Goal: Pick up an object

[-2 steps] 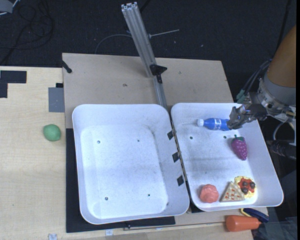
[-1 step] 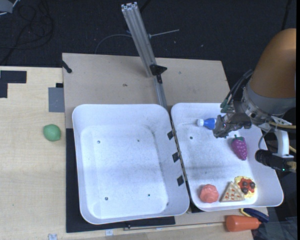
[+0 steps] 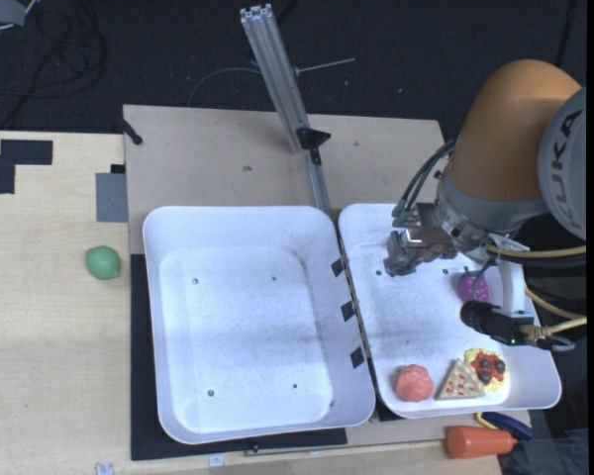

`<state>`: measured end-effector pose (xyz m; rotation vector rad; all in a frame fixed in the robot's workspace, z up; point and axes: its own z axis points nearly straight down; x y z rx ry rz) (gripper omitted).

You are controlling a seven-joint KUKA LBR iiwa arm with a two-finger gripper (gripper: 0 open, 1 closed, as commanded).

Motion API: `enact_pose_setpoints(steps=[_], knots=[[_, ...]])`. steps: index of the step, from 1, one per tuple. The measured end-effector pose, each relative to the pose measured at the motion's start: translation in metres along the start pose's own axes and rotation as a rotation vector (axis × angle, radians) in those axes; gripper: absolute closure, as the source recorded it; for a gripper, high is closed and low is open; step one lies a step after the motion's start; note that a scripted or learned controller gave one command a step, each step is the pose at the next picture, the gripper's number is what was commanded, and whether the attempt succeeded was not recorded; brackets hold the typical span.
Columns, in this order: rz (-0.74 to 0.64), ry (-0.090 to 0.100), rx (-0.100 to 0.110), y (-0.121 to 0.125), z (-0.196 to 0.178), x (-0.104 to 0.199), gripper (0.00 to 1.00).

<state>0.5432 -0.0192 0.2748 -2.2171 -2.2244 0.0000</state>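
Nothing was lifted yet: the pincer [image 3: 408, 255] hung low over the right bin [image 3: 386, 364], its opening impossible to tell, while the red ball [image 3: 413, 383] and pizza slice [image 3: 461, 382] lay untouched.

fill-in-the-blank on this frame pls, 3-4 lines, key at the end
1. The round green ball lies on the wooden bench, to the ____ of both bins.
2. The red-orange lump and the pizza-slice toy lie in the ____ white bin.
3. The small pink object sits beside the ____ arm.

Missing words: left; right; orange-banded grey
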Motion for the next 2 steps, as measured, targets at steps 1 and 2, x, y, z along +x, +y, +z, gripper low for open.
enact_pose_setpoints(steps=[1,2], knots=[[0.000,0.000,0.001,-0.004,0.023,0.049,1.00],[0.000,0.000,0.000,-0.016,0.025,0.094,1.00]])
